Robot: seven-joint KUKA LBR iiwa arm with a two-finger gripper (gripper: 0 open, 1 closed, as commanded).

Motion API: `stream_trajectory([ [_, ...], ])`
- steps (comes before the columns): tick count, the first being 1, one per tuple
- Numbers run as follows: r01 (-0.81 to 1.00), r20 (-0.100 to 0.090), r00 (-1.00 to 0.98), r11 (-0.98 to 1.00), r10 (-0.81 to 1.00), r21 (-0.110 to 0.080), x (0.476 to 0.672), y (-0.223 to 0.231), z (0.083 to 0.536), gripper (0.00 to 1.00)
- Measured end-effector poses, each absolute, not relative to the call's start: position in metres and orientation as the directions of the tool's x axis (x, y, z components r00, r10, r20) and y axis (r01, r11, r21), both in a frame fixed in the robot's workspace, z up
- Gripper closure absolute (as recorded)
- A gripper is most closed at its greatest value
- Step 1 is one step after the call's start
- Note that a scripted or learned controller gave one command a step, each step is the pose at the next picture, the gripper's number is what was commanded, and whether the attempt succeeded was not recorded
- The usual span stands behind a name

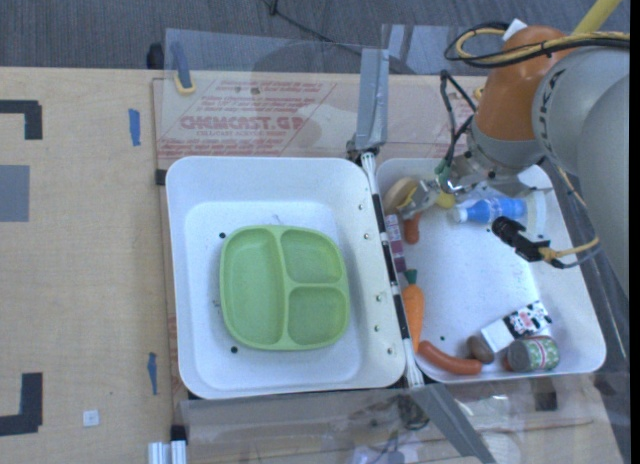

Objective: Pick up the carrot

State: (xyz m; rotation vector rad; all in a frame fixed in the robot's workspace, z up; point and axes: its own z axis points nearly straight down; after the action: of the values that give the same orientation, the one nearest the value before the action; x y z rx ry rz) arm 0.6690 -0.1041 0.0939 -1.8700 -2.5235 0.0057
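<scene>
A green divided plate (285, 287) is seen lying flat in the left bin (190, 202), its three compartments bare. Along the wall where the two bins meet, just inside the right bin (585, 342), the carrot (412, 310) is found — orange, lying lengthwise against that left wall, roughly midway down, with nothing touching it from above. Just below it a red sausage-like piece (449, 359) is laid along the near wall. Further right, in the near right corner, a small black-and-white box (513, 328) and a round tin (531, 354) are gathered close together. At the far left corner of the right bin the gripper (432, 195) is lowered beside a yellowish object (402, 192), well apart from the carrot; whether its fingers are apart or together cannot be told. A blue bottle (485, 212) is seen just right of the gripper, under the grey-and-orange arm (520, 92).
</scene>
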Motion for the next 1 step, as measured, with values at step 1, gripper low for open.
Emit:
stream_trajectory([
  [1, 0.956, -0.004, -0.294, 0.294, 0.956, -0.009, 0.6692, -0.1060, 0.1048, 1.00],
])
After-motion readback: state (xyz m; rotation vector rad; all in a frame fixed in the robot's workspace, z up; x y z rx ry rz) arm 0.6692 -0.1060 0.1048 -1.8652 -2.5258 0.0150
